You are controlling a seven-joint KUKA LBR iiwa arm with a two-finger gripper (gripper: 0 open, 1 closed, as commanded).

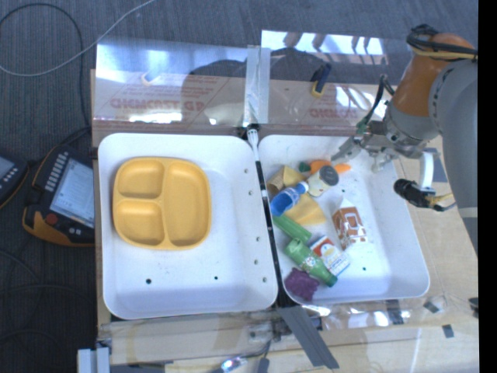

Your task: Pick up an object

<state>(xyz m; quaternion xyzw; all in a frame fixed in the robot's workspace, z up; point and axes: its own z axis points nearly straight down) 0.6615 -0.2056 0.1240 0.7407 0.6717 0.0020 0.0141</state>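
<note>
The right bin [388,243] holds a cluster of small items. A blue bottle [286,200] lies beside a yellow wedge [311,211] near the bin's left wall. Below them are a green bottle [309,259], a small red and white packet [329,252] and a purple lump [302,284]. An orange and white carton [349,225] lies in the middle. A dark round cap [329,176] and a small orange piece [318,165] sit near the far edge. My gripper [371,141] hovers over the bin's far right corner, right of the orange piece, with nothing seen in it.
A yellow divided plate [162,202] lies in the left bin [147,286]. A raised wall [266,208] separates the two bins. Clear plastic panels [178,92] stand behind both bins. A handheld controller [62,196] lies on the floor to the left.
</note>
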